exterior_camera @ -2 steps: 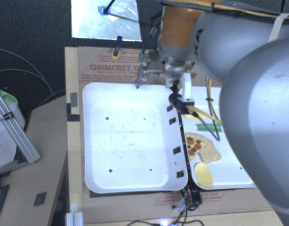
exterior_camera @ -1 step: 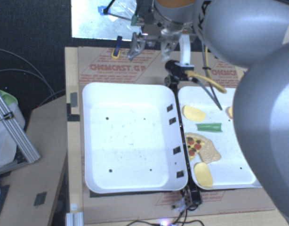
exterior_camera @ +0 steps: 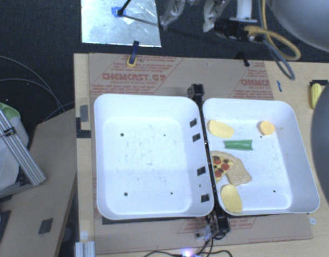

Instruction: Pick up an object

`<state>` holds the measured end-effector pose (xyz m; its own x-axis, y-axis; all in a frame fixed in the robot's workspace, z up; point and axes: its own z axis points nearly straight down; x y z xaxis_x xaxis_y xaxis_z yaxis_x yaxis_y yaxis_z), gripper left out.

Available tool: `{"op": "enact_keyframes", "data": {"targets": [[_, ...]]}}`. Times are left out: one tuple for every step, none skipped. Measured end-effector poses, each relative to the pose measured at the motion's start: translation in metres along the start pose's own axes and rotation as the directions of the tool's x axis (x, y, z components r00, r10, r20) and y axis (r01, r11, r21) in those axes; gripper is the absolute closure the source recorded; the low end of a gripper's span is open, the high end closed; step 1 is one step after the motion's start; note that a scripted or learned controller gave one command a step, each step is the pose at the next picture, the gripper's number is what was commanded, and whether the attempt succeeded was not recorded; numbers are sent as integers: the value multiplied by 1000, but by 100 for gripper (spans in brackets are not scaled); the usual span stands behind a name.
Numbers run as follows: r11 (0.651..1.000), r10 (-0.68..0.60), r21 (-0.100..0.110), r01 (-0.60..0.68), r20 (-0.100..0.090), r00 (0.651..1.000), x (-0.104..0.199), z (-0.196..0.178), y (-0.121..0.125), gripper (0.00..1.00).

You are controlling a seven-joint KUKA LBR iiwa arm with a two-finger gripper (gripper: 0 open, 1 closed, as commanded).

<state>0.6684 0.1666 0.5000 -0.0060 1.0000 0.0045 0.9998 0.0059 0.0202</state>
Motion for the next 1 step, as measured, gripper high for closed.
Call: {"op": "enact_keyframes", "data": {"targets": [[999,-3,36,3,6,1000,71,219,-42,0]]}}
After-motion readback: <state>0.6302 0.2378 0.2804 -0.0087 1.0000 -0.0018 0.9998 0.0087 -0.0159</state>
